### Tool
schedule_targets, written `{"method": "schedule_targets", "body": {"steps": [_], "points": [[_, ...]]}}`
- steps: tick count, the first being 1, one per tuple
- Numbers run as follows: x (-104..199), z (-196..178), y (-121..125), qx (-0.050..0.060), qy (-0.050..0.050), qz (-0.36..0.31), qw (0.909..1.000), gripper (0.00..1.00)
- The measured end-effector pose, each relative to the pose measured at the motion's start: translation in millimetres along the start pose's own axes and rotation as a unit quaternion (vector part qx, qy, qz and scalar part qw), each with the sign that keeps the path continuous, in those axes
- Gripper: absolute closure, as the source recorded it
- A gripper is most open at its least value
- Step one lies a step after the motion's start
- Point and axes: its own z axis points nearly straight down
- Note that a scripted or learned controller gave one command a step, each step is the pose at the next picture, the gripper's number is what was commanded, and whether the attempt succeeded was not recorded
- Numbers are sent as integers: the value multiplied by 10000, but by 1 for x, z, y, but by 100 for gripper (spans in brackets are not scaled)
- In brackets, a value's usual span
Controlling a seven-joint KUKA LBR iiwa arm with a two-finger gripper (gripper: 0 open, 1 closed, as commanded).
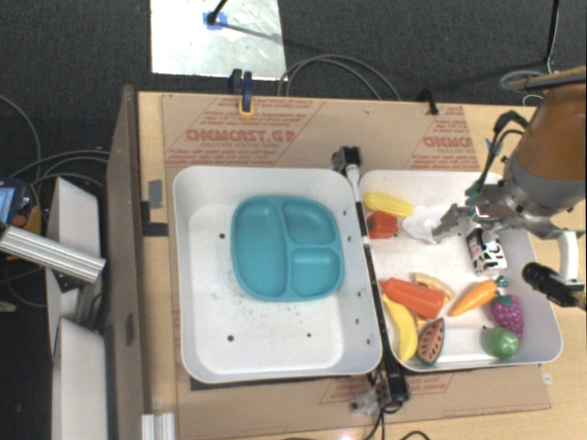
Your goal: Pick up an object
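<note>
Teal divided plate (286, 248) lies in the left white bin (197, 337). The right bin (548, 333) holds toy food: corn (387, 204), banana (399, 320), carrot (474, 297), grapes (507, 313). Above its upper right, the gripper (470, 223) hovers; whether its fingers are spread cannot be told.

A turquoise divided plate (286, 248) lies in the left white bin (206, 337). Both bins sit on a brown board with red lettering (266, 126) that covers the worktop (124, 209). A blue-and-yellow clamp (243, 90) grips the board's far edge. Cables (339, 67) loop over the dark floor (394, 16), near a silvery sheet (220, 26).
</note>
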Motion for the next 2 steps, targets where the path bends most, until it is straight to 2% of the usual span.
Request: {"method": "schedule_targets", "body": {"steps": [1, 2], "points": [[-82, 37, -1, 4, -4, 32, 10000, 0], [-78, 94, 48, -133, -46, -5, 9999, 0]]}}
